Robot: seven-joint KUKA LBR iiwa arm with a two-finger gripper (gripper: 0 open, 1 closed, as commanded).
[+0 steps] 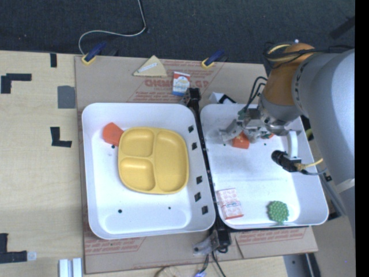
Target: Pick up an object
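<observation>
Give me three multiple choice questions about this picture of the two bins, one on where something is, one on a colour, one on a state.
1. Where does the yellow divided plastic plate lie?
A. In the left white bin
B. In the right white bin
C. On the cardboard

2. What colour is the round bumpy object in the right bin's near corner?
A. Red
B. Green
C. Blue

3. How does the yellow plate sit?
A. Standing on edge
B. Upside down
C. Flat, compartments facing up

Answers: 1 A, the plate fills the middle of the left bin. 2 B, it is plainly green. 3 C, its three hollows are visible from above.
</observation>
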